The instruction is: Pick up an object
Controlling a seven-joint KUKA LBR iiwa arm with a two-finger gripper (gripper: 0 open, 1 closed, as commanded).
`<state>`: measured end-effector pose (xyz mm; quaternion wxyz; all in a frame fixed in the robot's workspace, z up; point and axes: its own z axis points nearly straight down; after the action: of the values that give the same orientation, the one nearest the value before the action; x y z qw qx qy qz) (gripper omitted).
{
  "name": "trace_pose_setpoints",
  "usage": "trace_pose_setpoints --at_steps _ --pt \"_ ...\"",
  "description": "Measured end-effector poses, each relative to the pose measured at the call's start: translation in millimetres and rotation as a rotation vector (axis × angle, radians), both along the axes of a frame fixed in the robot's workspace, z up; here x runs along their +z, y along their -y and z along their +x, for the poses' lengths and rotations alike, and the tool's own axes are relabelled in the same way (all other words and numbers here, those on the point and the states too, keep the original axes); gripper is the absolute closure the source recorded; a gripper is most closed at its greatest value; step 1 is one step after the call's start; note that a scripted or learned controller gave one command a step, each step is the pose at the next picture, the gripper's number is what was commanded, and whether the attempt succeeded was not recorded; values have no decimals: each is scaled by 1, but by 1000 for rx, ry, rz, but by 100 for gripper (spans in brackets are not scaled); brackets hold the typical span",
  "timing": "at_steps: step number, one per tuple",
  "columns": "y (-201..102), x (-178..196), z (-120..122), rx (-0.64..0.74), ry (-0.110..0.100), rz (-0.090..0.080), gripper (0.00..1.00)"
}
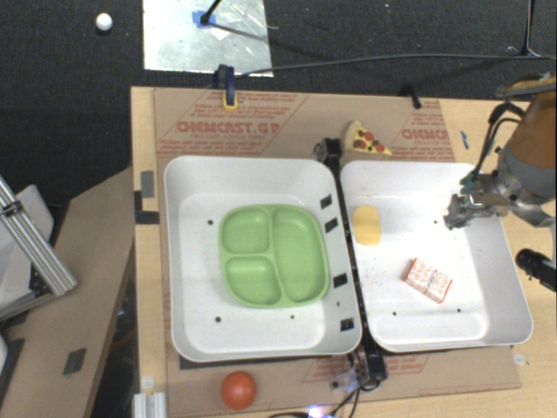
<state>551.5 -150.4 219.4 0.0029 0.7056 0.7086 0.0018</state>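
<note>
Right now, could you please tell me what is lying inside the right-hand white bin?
In the right-hand shallow white bin: a pale yellow rounded block near its left wall and a small orange-and-white carton toward the front. The grey arm's pincer hangs over the right side, covering the floor beneath it.

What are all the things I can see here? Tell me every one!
bins: two, white, side by side on the bench
divided plate: one, green, in the left bin
yellow block: one, in the right bin near its left wall
small box: one, orange and white, in the right bin
pizza slice toy: one, on the bench behind the bins
ball: one, red-orange, in front of the left bin
white ball: one, far left corner
claw: one, dark, over the right bin
</note>
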Motion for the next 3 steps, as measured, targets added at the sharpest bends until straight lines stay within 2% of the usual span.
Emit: trace_pose_setpoints --at_steps 1,2,3 --pt "-56 12 8 6 -2 3 100" --pt "-116 3 14 6 -5 3 100" --pt "-162 11 20 6 -4 3 100"
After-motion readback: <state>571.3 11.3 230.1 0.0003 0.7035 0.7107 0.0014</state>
